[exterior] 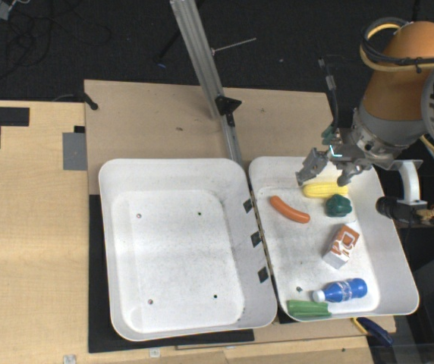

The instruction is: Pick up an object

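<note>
My gripper (328,173) hangs over the far end of the right bin (384,279), its two fingers spread open with nothing between them. Just below it lies a yellow corn-like piece (325,190), and a dark green rounded object (338,205) rests next to that. An orange-red sausage (289,209) lies to the left of them. Toward the near end sit a small white and brown carton (341,246), a blue bottle (344,290) on its side and a green flat piece (308,308).
The left bin (171,241) adjoins the right one along a divider with black clips (256,237). A slanted aluminium rail (205,70) rises behind the bins. The arm's orange band (403,59) stands at the right.
</note>
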`<state>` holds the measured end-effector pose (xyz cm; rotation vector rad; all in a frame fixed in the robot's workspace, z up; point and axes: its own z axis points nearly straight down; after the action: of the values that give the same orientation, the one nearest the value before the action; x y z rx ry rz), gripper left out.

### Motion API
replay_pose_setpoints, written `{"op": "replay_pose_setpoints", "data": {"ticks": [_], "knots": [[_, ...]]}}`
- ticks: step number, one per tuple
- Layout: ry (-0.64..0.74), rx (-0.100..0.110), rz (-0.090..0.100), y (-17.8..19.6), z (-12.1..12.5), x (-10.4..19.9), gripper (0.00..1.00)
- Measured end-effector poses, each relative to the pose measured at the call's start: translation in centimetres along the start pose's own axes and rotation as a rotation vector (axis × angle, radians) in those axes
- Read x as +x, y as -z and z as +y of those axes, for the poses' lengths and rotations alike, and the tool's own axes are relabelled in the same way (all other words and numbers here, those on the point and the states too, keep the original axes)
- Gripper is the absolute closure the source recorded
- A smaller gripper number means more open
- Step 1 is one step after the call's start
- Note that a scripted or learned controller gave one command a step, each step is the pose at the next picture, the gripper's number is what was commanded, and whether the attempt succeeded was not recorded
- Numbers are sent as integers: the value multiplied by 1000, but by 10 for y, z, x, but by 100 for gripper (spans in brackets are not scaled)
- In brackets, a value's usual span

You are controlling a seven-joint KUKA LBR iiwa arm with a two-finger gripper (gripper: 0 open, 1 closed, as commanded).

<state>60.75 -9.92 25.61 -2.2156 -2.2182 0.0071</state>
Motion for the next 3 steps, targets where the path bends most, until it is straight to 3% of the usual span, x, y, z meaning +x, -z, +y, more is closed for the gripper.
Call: {"op": "replay_pose_setpoints", "data": {"ticks": [1,3], "knots": [[-2,-5,-1,3,1,-1,0],[-3,2,0,-106,3,-3,0]]}}
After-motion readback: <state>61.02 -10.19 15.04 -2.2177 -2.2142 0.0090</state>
